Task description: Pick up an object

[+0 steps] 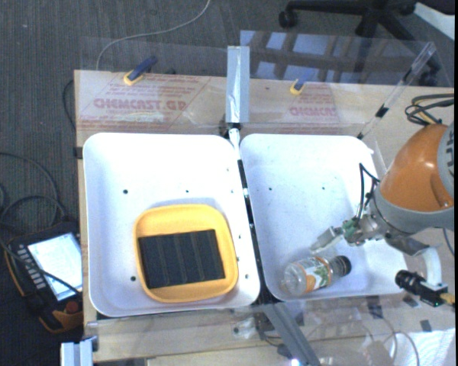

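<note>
Clear glossy plastic bottle (314,273) (dark cap), smooth white bins (305,166), matt yellow plastic tray (186,252).

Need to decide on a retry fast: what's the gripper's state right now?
Gripper: cannot be told; it sits low in the right bin, just above the plastic bottle, with nothing visibly held.
</note>
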Available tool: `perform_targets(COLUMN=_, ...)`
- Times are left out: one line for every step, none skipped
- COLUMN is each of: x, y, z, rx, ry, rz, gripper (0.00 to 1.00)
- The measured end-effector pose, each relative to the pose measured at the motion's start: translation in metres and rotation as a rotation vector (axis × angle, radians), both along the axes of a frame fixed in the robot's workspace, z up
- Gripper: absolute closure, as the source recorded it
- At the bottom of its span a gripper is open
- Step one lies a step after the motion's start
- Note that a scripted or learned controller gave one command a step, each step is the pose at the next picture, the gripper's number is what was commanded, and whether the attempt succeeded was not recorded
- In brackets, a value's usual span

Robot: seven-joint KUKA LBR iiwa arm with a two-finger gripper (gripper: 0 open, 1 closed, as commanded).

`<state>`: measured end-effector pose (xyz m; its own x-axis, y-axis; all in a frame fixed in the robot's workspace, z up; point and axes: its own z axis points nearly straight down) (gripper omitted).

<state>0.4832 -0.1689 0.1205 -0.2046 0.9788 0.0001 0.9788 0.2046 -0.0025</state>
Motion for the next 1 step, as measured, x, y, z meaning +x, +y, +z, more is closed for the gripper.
perform_targets(x=0.0005, y=-0.0171, z=0.012, rx=0.001, ry=-0.001, rz=-0.027, gripper=0.0)
